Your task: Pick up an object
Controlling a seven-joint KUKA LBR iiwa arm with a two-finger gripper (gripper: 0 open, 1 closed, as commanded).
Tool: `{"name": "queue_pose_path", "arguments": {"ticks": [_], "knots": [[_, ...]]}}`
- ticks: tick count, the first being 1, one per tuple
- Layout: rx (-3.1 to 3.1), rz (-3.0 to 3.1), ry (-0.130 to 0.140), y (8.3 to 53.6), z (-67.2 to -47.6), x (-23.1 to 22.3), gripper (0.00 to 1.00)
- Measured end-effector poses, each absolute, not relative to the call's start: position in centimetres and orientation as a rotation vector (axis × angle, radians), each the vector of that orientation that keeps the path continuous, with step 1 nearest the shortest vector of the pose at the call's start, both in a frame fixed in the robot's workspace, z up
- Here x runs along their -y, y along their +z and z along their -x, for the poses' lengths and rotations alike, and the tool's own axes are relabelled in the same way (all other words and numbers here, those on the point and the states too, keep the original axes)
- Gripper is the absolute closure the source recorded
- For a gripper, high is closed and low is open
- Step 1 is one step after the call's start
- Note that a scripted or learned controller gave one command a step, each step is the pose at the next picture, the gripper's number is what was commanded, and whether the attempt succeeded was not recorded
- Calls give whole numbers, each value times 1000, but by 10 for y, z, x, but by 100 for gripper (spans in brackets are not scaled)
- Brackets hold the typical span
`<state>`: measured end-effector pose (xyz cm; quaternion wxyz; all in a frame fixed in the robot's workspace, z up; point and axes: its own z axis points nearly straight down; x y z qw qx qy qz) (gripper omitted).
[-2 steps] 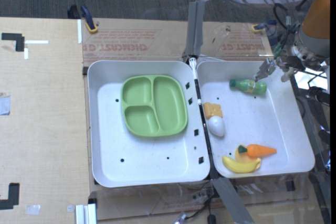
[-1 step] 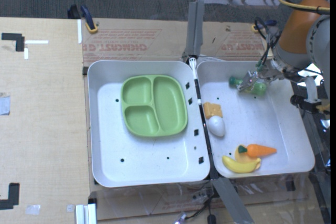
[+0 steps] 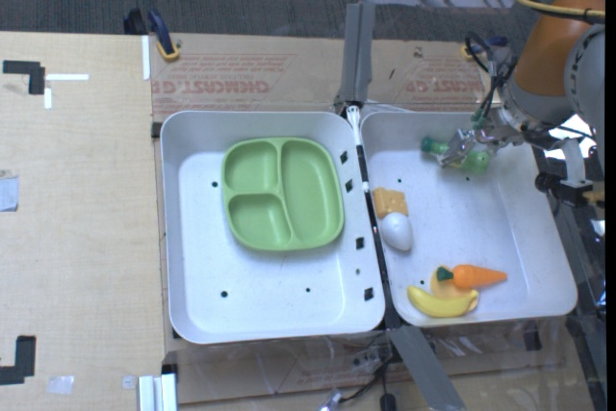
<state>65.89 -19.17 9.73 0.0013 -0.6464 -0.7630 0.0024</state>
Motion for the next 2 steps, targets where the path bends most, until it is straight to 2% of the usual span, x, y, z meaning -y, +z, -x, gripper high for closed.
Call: {"name": "queue_pose_path", "arguments": {"ticks": [1, 2], "knots": [[2663, 1670, 1, 183, -660, 200, 100], [2662, 1672, 2, 190, -660, 201, 100]]}}
